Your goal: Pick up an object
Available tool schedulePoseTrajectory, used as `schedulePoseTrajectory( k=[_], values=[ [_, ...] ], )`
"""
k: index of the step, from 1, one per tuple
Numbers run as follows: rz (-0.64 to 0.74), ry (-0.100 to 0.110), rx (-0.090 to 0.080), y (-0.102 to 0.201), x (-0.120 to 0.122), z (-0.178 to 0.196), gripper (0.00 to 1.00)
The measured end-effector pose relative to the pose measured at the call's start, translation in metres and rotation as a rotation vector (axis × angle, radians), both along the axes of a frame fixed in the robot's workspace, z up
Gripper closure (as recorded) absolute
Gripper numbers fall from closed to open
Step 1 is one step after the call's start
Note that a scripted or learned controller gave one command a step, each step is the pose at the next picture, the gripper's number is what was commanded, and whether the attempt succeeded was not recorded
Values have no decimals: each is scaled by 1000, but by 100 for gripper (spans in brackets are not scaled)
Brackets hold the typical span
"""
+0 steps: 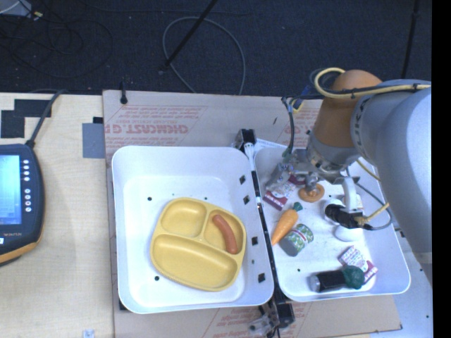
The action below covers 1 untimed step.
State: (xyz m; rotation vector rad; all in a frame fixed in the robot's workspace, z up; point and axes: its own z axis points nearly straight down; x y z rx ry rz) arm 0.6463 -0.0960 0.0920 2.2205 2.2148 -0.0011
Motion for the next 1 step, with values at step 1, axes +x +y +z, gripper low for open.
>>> schedulePoseTrajectory(
  k=[1],
  values=[
    [2, 2, 3, -12, -9, 76, 0]
  ],
)
